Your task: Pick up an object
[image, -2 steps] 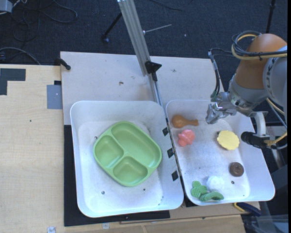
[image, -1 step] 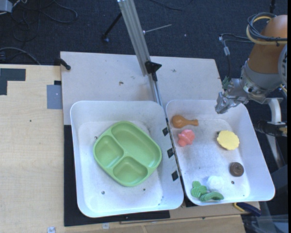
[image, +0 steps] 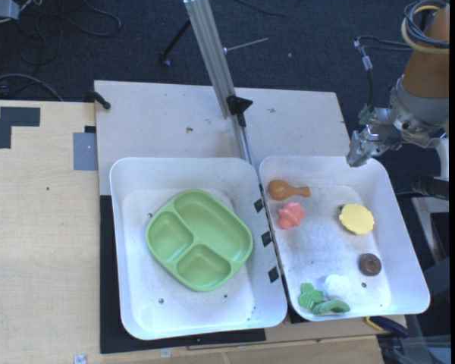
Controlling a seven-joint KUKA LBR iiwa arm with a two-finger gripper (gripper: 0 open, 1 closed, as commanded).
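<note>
Two white bins (image: 129,203), one green tray (image: 199,239), six small items (image: 357,219)

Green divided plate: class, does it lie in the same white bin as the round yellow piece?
No. The green divided plate lies in the left white bin, while the round yellow piece lies in the right white bin.

tool (image: 358,155) low, arm at right
</note>
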